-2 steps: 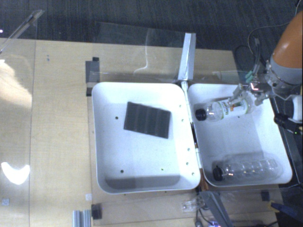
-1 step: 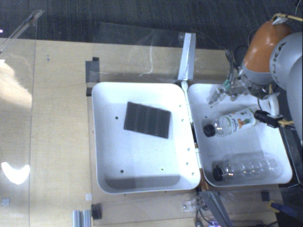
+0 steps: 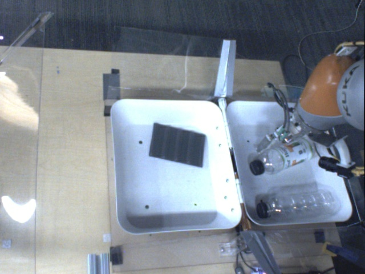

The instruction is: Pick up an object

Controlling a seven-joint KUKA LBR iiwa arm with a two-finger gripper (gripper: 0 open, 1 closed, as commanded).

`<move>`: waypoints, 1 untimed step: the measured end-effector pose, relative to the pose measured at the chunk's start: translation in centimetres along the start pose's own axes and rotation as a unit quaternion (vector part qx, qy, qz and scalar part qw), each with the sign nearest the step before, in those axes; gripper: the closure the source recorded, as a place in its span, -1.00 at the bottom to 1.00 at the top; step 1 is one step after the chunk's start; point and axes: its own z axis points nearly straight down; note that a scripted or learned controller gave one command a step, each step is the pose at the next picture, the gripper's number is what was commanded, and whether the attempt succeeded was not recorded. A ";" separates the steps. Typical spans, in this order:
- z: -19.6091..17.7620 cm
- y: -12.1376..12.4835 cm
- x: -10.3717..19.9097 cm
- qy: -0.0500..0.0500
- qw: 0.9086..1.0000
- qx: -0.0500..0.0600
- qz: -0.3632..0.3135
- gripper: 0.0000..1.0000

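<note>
Two clear plastic bottles with black caps lie in the right bin. The upper bottle has a label and lies at a slant, its cap pointing left toward the divider. The lower bottle lies along the bin's front wall, cap to the left. My gripper hangs from the grey arm with the orange band and sits just over the back end of the upper bottle, close to it or touching it. A dark grey ribbed rectangular pad lies flat in the left bin.
The bins meet at a ridge running front to back. A metal post stands behind that ridge. Cables trail off the wrist above the right bin's back wall. Bare wooden bench stretches to the left.
</note>
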 end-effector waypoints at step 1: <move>-0.2 -2.6 5.2 0.000 0.999 -0.002 -0.051 -1.00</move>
